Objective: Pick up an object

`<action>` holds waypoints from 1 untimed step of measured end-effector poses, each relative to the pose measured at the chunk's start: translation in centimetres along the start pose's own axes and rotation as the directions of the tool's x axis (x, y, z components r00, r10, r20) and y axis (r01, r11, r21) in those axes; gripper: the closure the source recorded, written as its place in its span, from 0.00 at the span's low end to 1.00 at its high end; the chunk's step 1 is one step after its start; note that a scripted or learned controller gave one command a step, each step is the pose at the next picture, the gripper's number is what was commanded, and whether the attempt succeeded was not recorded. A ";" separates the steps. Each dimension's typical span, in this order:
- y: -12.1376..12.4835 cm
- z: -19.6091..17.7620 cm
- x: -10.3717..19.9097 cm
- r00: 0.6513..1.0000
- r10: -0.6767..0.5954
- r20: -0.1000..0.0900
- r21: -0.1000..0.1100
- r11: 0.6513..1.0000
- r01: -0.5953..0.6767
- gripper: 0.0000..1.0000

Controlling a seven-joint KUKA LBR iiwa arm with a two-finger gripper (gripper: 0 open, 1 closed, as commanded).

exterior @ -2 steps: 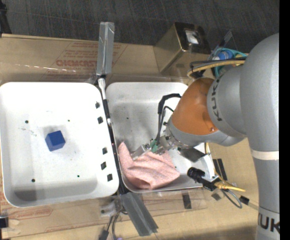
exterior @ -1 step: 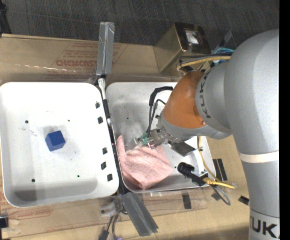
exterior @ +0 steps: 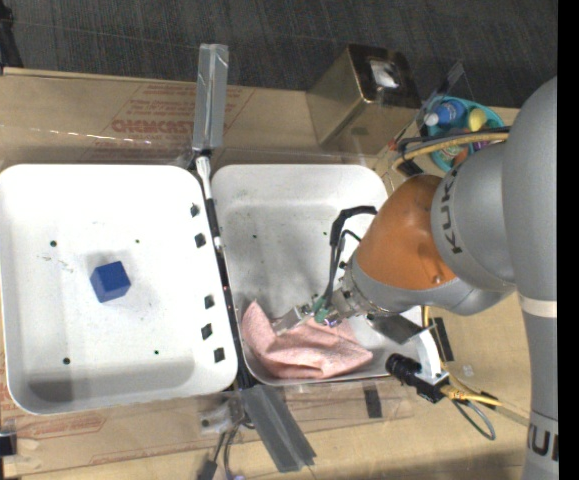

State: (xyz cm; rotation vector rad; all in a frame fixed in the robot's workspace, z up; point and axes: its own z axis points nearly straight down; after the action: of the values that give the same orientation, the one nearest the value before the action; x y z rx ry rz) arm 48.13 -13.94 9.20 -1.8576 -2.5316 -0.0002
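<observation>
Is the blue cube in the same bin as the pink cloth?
No, the blue cube sits in the left bin, while the pink cloth lies in the right bin.

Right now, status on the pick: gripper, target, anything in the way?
Gripper low in right bin, at pink cloth; grip unconfirmed. Cloth bunched against bin's near wall. Blue cube alone in left bin, untouched. Nothing blocking.
</observation>
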 end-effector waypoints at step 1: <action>0.0 0.0 0.0 1.000 0.000 0.000 0.000 1.000 0.000 0.00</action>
State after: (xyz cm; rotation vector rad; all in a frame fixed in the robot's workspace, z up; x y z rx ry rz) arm 48.14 -13.94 9.20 -1.8575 -2.5318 -0.0001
